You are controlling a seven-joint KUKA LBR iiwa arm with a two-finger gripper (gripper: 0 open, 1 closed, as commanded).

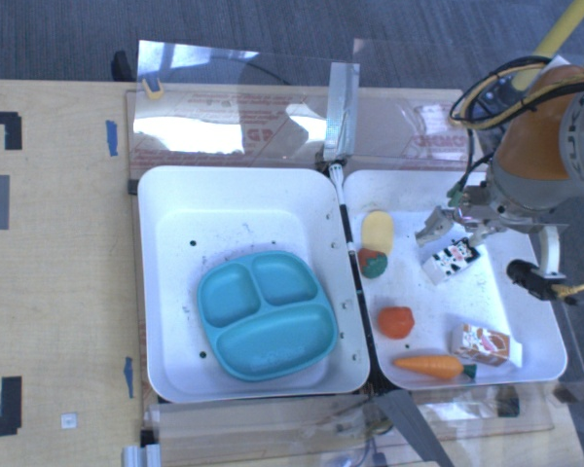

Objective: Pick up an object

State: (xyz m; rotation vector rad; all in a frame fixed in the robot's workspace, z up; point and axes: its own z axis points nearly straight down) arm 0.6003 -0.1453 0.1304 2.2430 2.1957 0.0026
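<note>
Overhead, pale wooden bench (58, 290) (blue tape marks), two white bins (165, 202), grey carpet (273, 8) beyond, jaws' state unclear.

Arm (540, 144) angled down, gripper (448, 230) seemingly spread.

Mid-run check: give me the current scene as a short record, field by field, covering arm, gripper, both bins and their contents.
arm: reaches in from the right, over the right bin
gripper: low over the right bin's upper part, just above the black-and-white spotted block
grasp: cannot tell; nothing seen between the fingers
left bin: holds a blue divided plate
right bin contents: yellow piece, green and red piece, orange-red round piece, carrot, small printed carton
carrot position: along the near wall
</note>
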